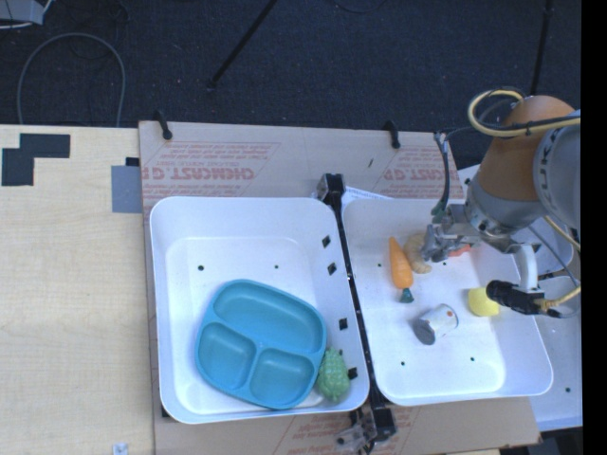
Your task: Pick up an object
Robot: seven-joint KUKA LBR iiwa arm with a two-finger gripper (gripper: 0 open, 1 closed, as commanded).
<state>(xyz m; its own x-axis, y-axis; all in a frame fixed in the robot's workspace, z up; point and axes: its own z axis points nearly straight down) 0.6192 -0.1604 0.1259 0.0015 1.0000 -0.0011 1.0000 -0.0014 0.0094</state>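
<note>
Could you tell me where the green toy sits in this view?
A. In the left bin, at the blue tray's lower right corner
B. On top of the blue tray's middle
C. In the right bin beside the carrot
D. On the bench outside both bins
A: the green toy lies in the left bin, against the lower right corner of the blue tray, while the carrot is in the right bin.

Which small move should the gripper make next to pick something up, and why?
Probably lower slightly: the gripper sits in the right bin over a tan object, beside the carrot. Nothing visibly sits between its fingers.
</note>
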